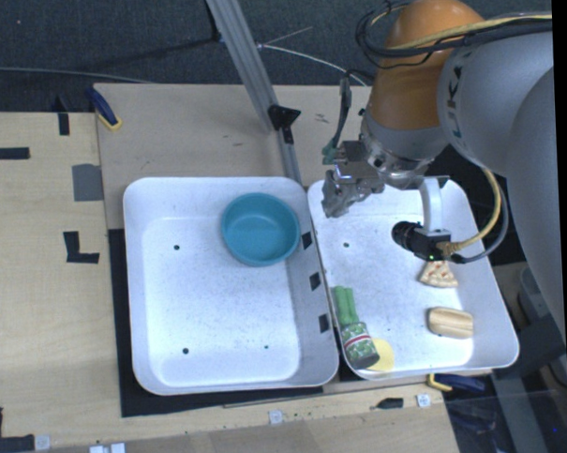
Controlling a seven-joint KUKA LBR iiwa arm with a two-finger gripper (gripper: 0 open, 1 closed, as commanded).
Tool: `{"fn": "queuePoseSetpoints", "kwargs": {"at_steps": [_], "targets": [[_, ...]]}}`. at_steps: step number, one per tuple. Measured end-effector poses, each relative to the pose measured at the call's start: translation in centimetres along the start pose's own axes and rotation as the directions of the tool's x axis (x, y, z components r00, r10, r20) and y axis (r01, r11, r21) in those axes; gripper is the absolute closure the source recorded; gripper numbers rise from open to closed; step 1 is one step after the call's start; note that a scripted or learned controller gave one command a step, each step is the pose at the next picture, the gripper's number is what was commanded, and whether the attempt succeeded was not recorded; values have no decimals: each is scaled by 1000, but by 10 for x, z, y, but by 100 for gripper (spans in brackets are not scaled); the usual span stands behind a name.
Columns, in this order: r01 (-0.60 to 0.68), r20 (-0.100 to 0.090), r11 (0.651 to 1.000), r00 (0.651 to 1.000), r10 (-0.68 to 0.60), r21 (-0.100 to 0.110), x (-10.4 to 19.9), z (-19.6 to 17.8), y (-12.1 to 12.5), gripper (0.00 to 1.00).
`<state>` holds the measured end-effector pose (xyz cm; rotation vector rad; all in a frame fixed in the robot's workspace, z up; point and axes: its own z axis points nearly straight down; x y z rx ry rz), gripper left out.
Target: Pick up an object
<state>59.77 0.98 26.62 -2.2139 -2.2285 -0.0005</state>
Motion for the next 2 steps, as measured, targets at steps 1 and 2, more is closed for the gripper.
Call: {"fn": "queuePoseSetpoints", "kwargs": {"at_steps": [1, 2], "targets": [[-2, 1, 1000, 1000, 2, 1, 35, 16, 22, 100], [-2, 1, 1000, 1000, 2, 1, 81, 39, 50, 100]]}}
